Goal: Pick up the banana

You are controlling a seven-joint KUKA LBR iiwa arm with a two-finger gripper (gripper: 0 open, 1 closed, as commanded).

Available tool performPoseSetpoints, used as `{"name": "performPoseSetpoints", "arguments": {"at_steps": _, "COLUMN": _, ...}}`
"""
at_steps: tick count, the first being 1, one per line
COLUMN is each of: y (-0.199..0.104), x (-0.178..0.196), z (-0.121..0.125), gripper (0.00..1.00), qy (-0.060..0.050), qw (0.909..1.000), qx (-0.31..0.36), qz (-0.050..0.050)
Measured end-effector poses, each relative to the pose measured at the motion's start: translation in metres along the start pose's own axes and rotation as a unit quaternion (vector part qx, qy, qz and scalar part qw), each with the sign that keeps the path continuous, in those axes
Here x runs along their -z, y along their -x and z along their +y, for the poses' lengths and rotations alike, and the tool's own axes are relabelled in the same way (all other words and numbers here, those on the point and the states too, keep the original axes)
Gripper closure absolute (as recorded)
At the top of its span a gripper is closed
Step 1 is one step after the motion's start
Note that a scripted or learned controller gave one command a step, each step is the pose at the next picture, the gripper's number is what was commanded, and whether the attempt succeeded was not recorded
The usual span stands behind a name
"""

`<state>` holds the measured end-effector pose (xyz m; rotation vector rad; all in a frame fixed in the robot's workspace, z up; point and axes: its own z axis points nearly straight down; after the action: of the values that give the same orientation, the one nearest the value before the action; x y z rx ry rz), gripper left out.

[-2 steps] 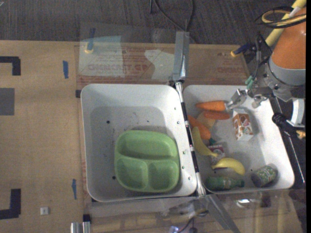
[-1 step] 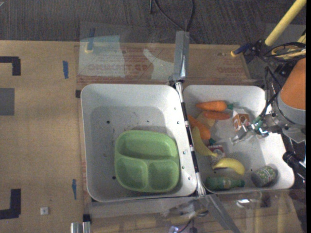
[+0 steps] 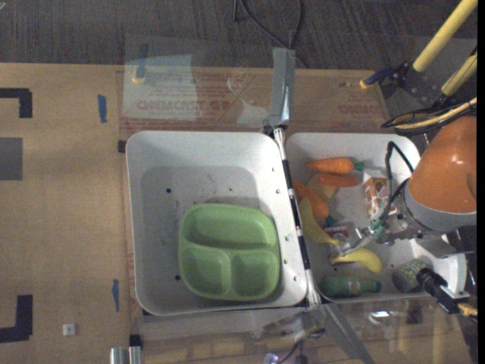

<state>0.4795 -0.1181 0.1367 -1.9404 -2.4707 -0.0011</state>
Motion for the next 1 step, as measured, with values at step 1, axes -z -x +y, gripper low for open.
{"name": "performPoseSetpoints", "arguments": {"at_steps": 1, "y": 0.0091, "x": -0.0449, "z": 0.0017, "gripper": 0.00, "qy": 0.005, "qw": 1.0000, "qx": -0.004, "qz": 0.002}}
